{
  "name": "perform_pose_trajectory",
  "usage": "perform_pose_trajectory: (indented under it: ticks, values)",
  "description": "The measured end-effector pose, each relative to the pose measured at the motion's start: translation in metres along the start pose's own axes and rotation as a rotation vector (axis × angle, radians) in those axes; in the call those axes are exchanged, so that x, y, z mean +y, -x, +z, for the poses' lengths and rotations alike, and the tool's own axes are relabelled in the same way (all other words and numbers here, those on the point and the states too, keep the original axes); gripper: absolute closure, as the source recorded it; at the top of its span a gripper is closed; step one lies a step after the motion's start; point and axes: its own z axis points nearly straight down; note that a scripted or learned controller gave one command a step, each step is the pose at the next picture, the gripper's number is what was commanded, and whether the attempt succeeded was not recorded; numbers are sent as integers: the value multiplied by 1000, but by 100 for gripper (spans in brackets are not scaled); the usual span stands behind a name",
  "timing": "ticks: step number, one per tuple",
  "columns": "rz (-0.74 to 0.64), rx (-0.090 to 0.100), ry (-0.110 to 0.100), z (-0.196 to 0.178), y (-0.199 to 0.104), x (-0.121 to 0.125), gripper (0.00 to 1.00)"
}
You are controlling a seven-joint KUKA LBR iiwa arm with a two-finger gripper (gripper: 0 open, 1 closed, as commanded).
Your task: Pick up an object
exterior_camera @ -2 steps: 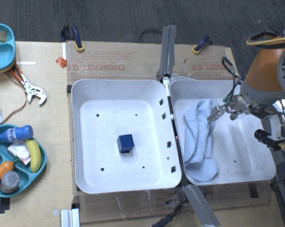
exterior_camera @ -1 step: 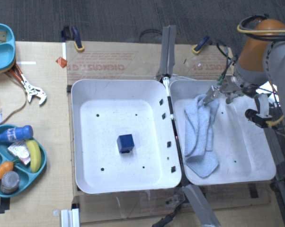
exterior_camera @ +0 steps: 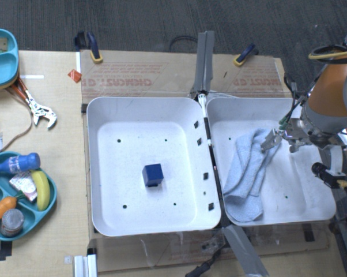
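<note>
A small blue cube (exterior_camera: 153, 175) rests on the floor of the left bin (exterior_camera: 104, 120), a little below its middle. In the right bin (exterior_camera: 312, 209) a grey sock-like cloth (exterior_camera: 248, 175) lies stretched from the upper middle down to the front left corner. My gripper (exterior_camera: 281, 142) hangs over the right bin by the cloth's upper right end, open, with nothing between its fingers. The arm's orange band (exterior_camera: 330, 88) rises behind it at the right edge.
A grey divider bar (exterior_camera: 204, 56) runs between the bins at the back. On the bench to the left lie a wrench (exterior_camera: 38, 111), a blue tray (exterior_camera: 0, 56) and a blue plate (exterior_camera: 49, 198) with a bottle, banana and carrot. Clamps hold the cardboard's far edge.
</note>
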Motion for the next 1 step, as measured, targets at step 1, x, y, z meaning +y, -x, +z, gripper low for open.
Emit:
perform_pose_trajectory:
  ticks: [1]
  values:
    - [-52,0,2,14,-29,26,0]
